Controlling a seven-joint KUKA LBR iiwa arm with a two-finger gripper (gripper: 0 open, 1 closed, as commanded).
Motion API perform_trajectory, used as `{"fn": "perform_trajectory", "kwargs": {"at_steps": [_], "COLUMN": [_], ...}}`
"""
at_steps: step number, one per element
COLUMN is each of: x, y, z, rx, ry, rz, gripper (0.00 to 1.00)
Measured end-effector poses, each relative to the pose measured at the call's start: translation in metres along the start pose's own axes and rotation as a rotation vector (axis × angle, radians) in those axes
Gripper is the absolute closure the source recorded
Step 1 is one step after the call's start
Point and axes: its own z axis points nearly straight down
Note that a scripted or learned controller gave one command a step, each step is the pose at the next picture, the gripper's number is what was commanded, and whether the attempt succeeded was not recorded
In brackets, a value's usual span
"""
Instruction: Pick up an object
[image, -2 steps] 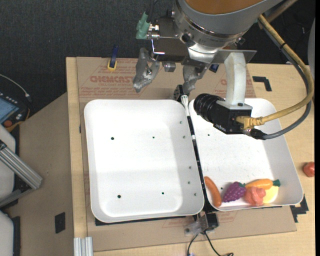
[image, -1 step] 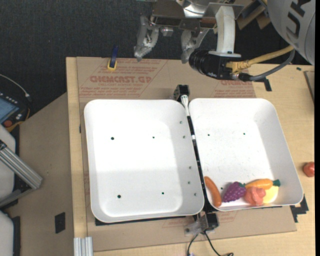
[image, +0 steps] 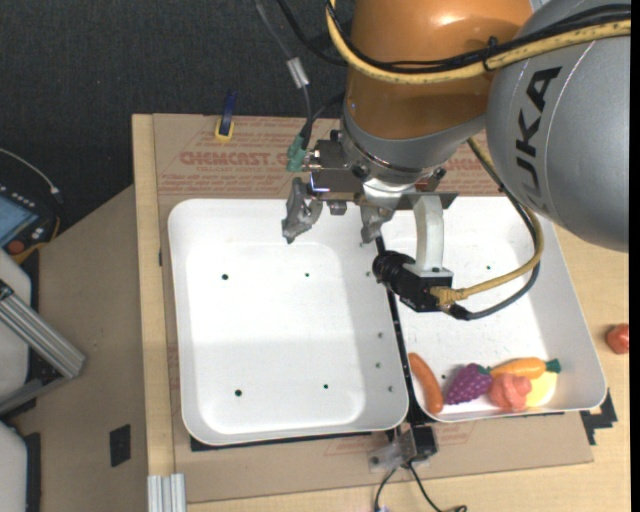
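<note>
Above the left bin's (image: 200, 300) upper edge the hand (image: 330, 222) is spread wide and empty, so it should be brought over the toys (image: 490, 383) at lower right before closing.

This looks like a robotics lab. A big industrial arm (image: 480, 90) with loose cables hangs over two white bins (image: 200, 330) on a cardboard sheet (image: 180, 150). Plastic toy food (image: 490, 382) lies in one bin, and aluminium framing (image: 35, 330) stands at the left.
</note>
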Motion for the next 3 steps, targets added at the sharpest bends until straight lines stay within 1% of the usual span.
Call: {"fn": "perform_trajectory", "kwargs": {"at_steps": [1,2,3], "x": [0.052,0.051,-0.029], "y": [0.063,0.061,0.047], "z": [-0.126,-0.13,-0.168], "rx": [-0.036,-0.026,-0.029], "ry": [0.013,0.009,0.007], "rz": [-0.009,-0.008,0.004], "gripper": [0.0,1.0,1.0]}}
